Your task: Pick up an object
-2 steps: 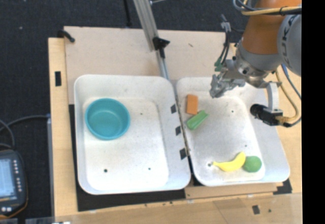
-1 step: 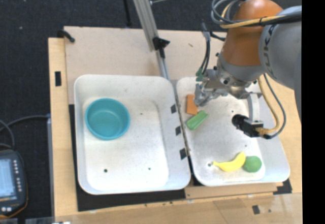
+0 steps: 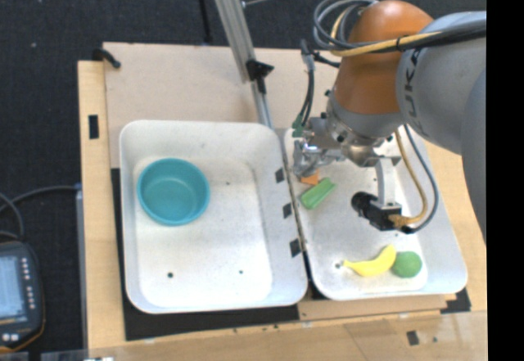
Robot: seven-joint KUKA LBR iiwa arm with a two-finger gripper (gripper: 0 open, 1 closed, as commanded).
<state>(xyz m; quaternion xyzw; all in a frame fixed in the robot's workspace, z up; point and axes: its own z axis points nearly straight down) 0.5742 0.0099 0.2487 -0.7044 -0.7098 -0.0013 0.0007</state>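
Here, my two-finger gripper (image 3: 309, 161) hangs over the right white bin's (image 3: 434, 265) left edge, just above a flat green rectangular block (image 3: 317, 193) beside a small orange piece (image 3: 309, 179). Probably light, stiff, smooth plastic; best pinched across its narrow sides.

White bins (image 3: 205, 269) matt, speckled; teal bowl (image 3: 173, 191) smooth plastic; bench (image 3: 176, 81) matt board.
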